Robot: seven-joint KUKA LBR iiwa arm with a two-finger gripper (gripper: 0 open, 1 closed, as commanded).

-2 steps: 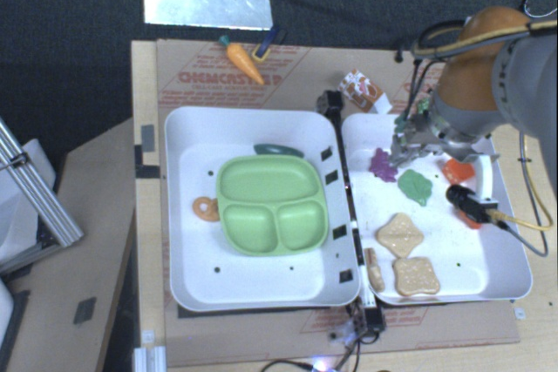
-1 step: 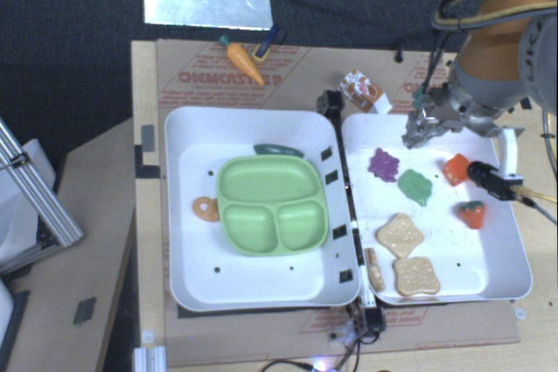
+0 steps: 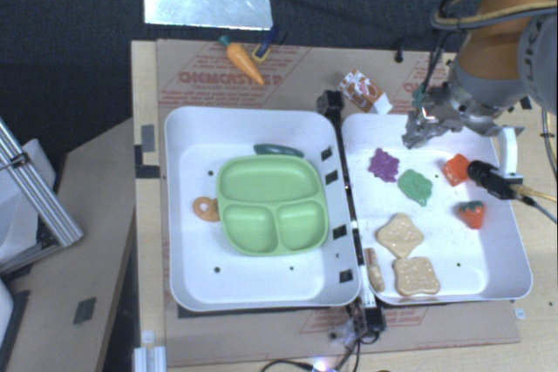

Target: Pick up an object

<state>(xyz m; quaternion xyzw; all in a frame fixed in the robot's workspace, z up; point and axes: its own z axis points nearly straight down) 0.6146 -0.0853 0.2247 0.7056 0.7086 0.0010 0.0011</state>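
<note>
The purple toy grapes (image 3: 383, 163) lie in the right bin (image 3: 488, 274), just left and below the hand (image 3: 420, 133), not touching it. Whether the hand is wide or narrow, I cannot tell.

Even, bright overhead light; my white bins (image 3: 261, 122) glare slightly, shadows stay soft, and my arm (image 3: 506, 22) looks perhaps a little blurred.

Red printing is running across the cardboard sheet (image 3: 288, 65) behind the white bins (image 3: 187, 187), too blurred for reading.
</note>
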